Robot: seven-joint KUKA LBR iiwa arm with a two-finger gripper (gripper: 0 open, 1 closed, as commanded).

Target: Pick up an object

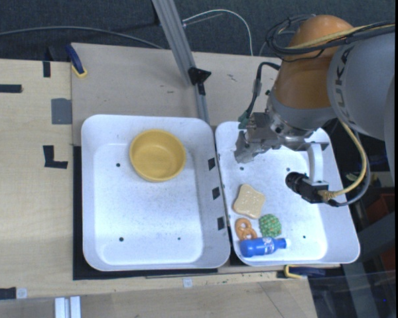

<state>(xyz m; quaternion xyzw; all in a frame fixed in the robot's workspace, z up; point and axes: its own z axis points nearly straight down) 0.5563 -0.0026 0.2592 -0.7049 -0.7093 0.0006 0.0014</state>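
My gripper (244, 152) hangs over the far left part of the right bin (318, 244), just inside its rim. Nothing shows between its fingers. Nearer the front of that bin lie a tan slice of toast (249, 201), a pretzel (245, 228), a green bumpy ball (270, 224) and a blue bottle (263, 246) on its side. The toast lies a short way in front of the gripper, apart from it. A yellow bowl (158, 154) stands upright in the far part of the left bin (99, 197).
A grey pole (179, 38) slants down from the top to the bins' shared far edge. The arm's bulky body (331, 78) and its cables overhang the right bin's far right. The bench's wooden top (26, 197) spreads to the left.
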